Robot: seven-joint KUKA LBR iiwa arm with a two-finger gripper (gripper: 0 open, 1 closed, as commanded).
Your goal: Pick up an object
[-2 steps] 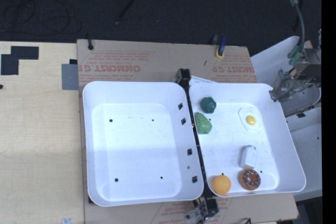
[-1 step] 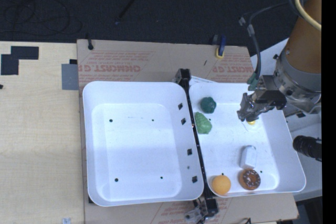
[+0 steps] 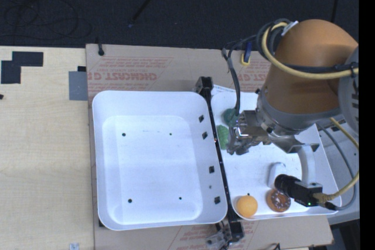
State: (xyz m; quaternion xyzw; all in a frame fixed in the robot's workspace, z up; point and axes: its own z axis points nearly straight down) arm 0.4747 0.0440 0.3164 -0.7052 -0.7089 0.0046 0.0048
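Green object point(image 3: 224, 133) at the left wall of the right bin point(image 3: 253, 173), just beside the gripper point(image 3: 237, 140); whether its grip is spread or closed cannot be told. Orange ball point(image 3: 246, 206) and brown ring point(image 3: 278, 201) near the front rim

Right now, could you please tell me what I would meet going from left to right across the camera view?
left white bin → green thing → orange ball → brown round thing
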